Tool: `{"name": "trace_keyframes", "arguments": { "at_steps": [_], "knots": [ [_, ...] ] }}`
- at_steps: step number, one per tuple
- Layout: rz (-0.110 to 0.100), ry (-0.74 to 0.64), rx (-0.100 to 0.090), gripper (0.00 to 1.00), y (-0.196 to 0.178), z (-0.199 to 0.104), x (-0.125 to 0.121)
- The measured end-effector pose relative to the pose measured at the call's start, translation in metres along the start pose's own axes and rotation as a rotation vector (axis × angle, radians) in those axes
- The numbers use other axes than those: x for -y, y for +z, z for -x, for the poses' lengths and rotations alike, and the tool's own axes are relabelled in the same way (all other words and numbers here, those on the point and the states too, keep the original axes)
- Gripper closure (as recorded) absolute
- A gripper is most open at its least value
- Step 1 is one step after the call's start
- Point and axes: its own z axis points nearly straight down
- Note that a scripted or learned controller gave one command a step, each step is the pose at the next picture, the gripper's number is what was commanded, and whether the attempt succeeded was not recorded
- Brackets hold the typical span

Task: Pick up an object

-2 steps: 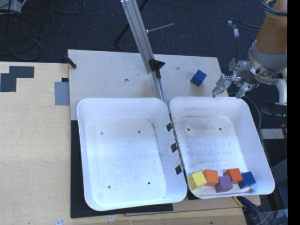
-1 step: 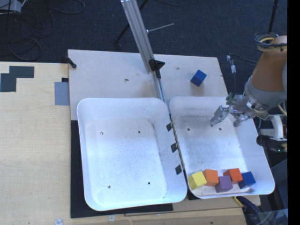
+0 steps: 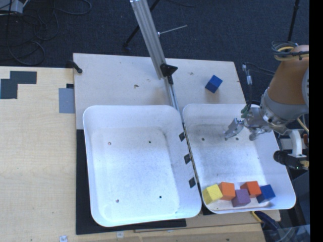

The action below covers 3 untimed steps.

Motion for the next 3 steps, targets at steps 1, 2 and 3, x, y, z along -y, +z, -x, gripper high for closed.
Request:
{"name": "trace_keyframes", "arguments": {
  "at_steps": [1, 2, 3],
  "knots": [
    [-0.007, 0.001, -0.002, 0.0, 0.046, 0.002, 0.076],
    [0.007, -0.001, 0.002, 0.0, 0.092, -0.014, 0.102],
    [0.012, -0.005, 0.005, 0.0, -0.034, 0.046, 0.059]
  ]
}}
